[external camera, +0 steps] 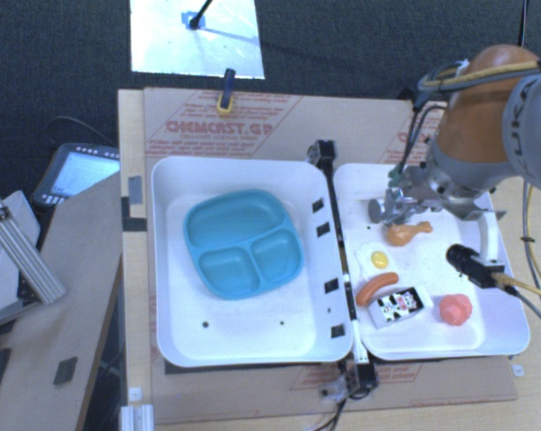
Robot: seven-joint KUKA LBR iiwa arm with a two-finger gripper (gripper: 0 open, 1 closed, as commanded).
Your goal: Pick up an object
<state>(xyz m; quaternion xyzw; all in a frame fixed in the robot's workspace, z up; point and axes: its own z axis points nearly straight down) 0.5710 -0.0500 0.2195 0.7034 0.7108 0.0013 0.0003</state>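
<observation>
**Me:** My worry is a glancing miss. The small orange plastic drumstick lies right of centre in the frame, just under the metal two-finger gripper, and could skid toward the fried-egg toy.

**Colleague:** Jaws?

**Me:** I can't tell whether they're apart or together.

**Colleague:** Arm pose?

**Me:** The grey arm comes in from the upper right, wrist bent down over the upper part of the right white bin.
</observation>
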